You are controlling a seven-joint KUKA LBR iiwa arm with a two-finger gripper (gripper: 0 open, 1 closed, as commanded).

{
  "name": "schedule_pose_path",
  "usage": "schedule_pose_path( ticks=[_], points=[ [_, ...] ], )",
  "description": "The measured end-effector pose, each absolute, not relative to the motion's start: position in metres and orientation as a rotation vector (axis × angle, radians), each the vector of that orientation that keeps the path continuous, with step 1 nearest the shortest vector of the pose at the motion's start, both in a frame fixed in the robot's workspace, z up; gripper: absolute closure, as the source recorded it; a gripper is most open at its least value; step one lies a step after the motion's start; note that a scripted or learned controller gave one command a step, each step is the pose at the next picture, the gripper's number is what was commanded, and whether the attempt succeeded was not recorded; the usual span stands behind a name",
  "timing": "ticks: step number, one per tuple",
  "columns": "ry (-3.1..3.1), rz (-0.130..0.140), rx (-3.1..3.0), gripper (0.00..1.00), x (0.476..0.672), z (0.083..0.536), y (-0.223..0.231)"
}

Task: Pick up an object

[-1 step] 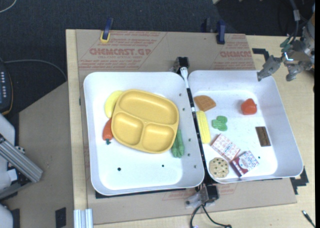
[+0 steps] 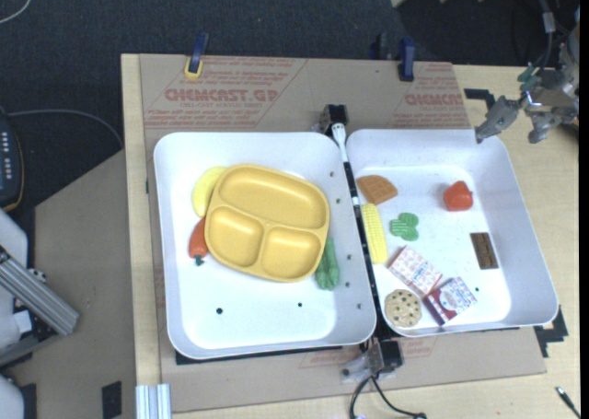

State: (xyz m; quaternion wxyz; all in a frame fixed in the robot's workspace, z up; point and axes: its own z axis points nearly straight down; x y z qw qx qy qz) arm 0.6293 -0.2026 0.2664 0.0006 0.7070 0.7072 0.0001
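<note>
Pincer (image 2: 513,124) at right edge, fingers spread

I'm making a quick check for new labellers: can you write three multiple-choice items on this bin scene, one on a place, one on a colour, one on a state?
1. Where is the yellow divided tray?
A. left bin
B. right bin
C. on the bench

2. What colour is the tomato-like toy?
A. blue
B. red
C. white

3. Where is the gripper?
A. pressed into the tray
B. down among the right bin's toys
C. at the right bin's far right corner, touching no toy

Answers: 1 A, the tray fills the left bin. 2 B, it is plainly red. 3 C, it sits by that corner with no toy against it.
</note>
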Motion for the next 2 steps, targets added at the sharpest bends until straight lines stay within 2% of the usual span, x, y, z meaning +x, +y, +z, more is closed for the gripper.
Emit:
schedule_pose_path(
  ticks=[1,2],
  points=[
    [2.227,-0.005,2.223,0.00,0.639,0.213,-0.204],
    [2.227,-0.006,2.225,0.00,0.639,0.148,-0.201]
  ],
)
